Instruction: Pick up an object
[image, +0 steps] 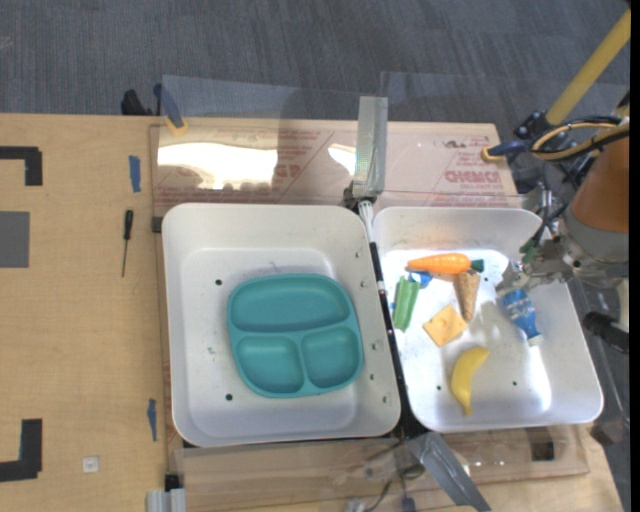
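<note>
We are looking down on two white bins side by side: the left bin (190, 250) is carrying a teal three-compartment plate (295, 333) lying flat near its middle, and the right bin (575, 385) is holding the loose objects. The arm (605, 205) is reaching in from the right, its orange band showing above the wrist, and the gripper (525, 268) is sitting low over the bin's right part, near the right wall. We cannot tell how far its fingers are parted, nor whether they are closing on anything; the tip is too small and cluttered to read. A blue-and-white item (520, 315), possibly a small bottle, is lying just below the gripper tip, and we cannot tell whether the two are touching. Further left, an orange carrot (440, 264) is lying across the upper part of the bin. Beneath the carrot, a green stick-shaped piece (404, 304) is resting close to the bin's left wall, a tan cone (468, 293) is pointing downward, and a yellow-orange wedge (444, 326) is sitting just beside the cone's tip. A yellow banana (466, 376) is lying toward the near side, apart from the rest. A screwdriver (126, 240) is lying on the bench, left of the bins.
</note>
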